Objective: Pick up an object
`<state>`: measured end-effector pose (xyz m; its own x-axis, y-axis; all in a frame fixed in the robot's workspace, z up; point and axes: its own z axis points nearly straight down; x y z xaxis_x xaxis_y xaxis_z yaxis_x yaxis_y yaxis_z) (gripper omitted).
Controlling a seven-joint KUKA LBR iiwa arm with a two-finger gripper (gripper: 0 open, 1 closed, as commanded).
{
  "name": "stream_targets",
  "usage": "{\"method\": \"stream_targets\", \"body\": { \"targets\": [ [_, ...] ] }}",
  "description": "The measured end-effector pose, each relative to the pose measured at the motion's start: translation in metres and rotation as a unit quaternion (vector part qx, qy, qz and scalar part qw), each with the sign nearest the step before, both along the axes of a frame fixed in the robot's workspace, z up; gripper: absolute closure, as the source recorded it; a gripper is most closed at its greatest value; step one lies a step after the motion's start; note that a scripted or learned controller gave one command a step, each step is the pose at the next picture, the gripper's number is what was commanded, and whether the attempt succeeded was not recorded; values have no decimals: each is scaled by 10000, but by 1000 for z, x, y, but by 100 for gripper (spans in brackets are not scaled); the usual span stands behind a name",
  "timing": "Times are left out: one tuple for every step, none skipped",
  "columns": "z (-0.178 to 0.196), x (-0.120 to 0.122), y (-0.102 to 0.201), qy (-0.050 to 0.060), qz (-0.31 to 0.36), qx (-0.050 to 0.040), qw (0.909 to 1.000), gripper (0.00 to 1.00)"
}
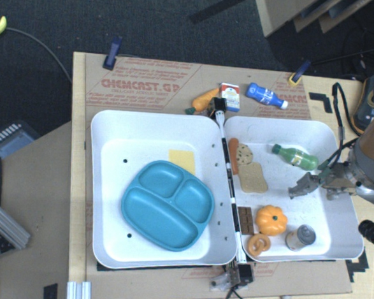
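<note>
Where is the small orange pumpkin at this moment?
The pumpkin lies in the right bin, toward its near edge, beside a brown bar on its left, above a donut and up-left of a small can.

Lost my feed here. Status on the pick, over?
Tool low over right bin, nothing seen in it. Green bottle just beyond, untouched. Orange pumpkin, can nearby.

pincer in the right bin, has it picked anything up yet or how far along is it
Nothing looks picked up yet. The pincer sits low over bare floor in the right bin, with nothing seen between its fingers. The green bottle, orange pumpkin, small can and bread slice all lie loose in that bin. Closing on one and lifting it is all left.
</note>
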<state>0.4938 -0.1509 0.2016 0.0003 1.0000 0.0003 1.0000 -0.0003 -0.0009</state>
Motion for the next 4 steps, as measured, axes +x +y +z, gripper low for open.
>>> {"method": "stream_targets", "body": {
  "targets": [
    [-108,-16,35,10,0,5,10000,0],
    [-116,46,26,-13,5,-4,10000,0],
    [-118,-11,44,9,-1,4,10000,0],
    [-117,58,30,-7,4,-3,10000,0]
  ]
}}
